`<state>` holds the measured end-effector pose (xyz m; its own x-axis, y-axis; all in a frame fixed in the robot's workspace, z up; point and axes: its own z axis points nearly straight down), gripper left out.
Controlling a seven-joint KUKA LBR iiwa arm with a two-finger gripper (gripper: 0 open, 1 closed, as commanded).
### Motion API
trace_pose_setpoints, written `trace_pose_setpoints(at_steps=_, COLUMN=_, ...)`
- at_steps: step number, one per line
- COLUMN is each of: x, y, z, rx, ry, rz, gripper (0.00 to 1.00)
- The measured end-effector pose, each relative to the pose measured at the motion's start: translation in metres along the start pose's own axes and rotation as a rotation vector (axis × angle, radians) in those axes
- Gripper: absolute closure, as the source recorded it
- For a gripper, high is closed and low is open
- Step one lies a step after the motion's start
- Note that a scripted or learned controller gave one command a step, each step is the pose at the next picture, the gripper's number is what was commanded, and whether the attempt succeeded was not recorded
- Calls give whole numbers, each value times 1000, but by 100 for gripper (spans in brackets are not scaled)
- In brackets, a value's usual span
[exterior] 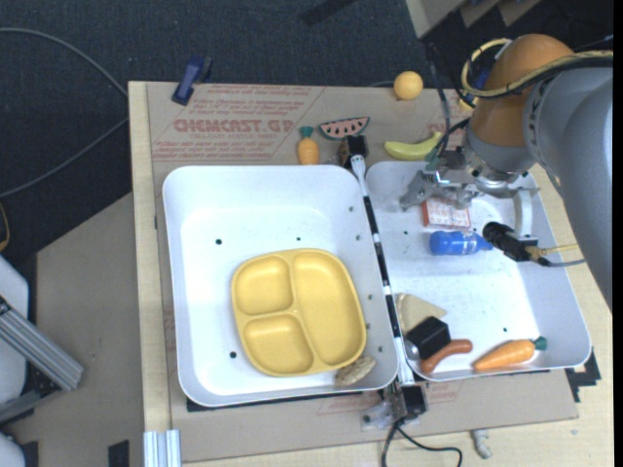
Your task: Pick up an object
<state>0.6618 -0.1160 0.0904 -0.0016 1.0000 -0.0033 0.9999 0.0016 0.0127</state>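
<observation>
My gripper (444,189) hangs low over the far end of the right bin (555,305), just above a red-and-white packet (447,213). A blue bottle (458,243) lies directly in front of the packet. Near the bin's front edge lie an orange carrot (506,355), a reddish sausage (448,354), a black block (426,336) and a tan wedge (420,307). The arm's grey body and orange band cover the bin's far right corner.
The left bin (195,222) holds a yellow divided plate (297,311) with a brown cookie (355,371) at its front. Beyond the bins on the board lie a banana (413,147), a watermelon slice (346,126), an orange ball (409,86) and a blue clip (190,81).
</observation>
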Motion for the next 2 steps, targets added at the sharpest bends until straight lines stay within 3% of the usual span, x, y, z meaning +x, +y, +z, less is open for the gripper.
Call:
trace_pose_setpoints(at_steps=1, x=-1, y=1, z=-11, rx=-4, ry=-4, rz=0, gripper=100)
trace_pose_setpoints(at_steps=2, x=-1, y=1, z=-11, rx=-3, ry=-4, rz=0, gripper=0)
